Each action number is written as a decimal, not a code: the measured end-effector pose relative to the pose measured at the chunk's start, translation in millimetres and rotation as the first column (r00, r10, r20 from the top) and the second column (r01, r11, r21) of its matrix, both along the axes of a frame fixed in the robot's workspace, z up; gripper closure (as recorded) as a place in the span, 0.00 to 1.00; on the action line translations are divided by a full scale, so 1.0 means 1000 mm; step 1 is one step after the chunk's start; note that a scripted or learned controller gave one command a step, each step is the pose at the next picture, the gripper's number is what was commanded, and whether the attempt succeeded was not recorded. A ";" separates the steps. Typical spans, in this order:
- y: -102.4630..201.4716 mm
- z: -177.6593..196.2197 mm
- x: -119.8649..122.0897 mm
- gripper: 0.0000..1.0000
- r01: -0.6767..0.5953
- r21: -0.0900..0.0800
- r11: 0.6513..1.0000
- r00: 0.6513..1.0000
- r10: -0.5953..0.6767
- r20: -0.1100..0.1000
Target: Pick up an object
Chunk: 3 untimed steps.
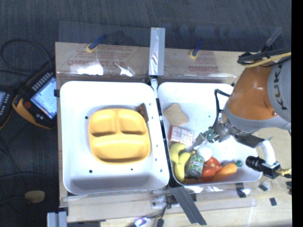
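We look down on a bench [109, 56] of pale board set over dark grey carpet; far to the left of the end effector a teach pendant [40, 100] with a lit screen lies on the floor among black cables. Two white bins sit side by side on the bench. The left bin [75, 126], well to the end effector's left, holds one yellow divided tray [119, 135] with one small brown piece [142, 110] at its upper right corner. The right bin [199, 96] holds the clutter: one tan bread slice [174, 112] up and to the left of the end effector, one red-printed packet [181, 135] just to its left, two bananas [176, 160] below and to its left, one green can [194, 166] just below it, one red pepper [211, 167] below and slightly right, and one carrot [227, 170] further right. The end effector [198, 147] reaches down into this pile from the right, its tip just above the can and touching or nearly touching a small white item [206, 153]; we cannot tell whether it is released or clenched.
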<state>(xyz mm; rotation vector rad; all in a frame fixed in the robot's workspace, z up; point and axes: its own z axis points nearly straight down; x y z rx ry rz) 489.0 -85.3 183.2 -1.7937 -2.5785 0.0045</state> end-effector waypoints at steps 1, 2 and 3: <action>0.000 0.000 0.000 0.00 0.000 0.001 1.000 1.000 0.000 0.000; 0.000 0.000 0.000 0.00 0.000 0.001 1.000 1.000 0.000 0.000; 0.001 0.008 0.001 1.00 -0.001 0.001 1.000 1.000 0.001 -0.001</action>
